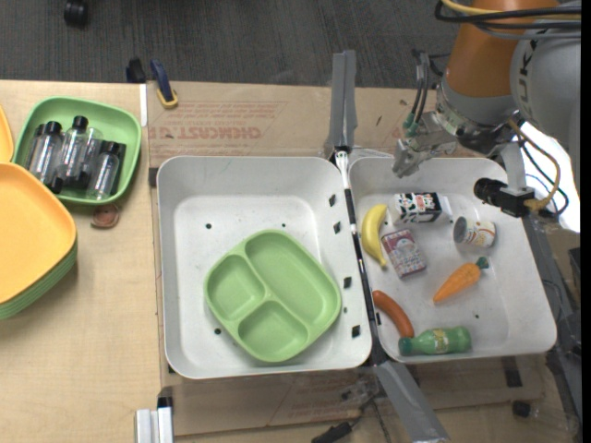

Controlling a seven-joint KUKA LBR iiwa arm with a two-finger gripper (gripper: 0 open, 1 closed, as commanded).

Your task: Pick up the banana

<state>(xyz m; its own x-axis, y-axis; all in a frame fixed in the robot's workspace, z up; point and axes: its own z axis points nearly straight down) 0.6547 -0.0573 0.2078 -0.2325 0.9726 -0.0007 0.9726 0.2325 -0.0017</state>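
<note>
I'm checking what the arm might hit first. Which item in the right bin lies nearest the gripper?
The black-and-white carton, just below the gripper near the bin's back edge. The banana, pink packet and cup lie farther away.

yellow banana (373,233) | orange carrot (459,281) | green divided plate (271,294) | white bins (185,340) | black-and-white carton (421,207)

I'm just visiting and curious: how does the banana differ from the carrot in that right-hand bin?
The banana is yellow and curved; the carrot is orange, straight and tapered, with a green top. The banana lies by the bin's left wall, beside a pink packet; the carrot lies apart, nearer the middle. Both lie flat in the right bin.
</note>
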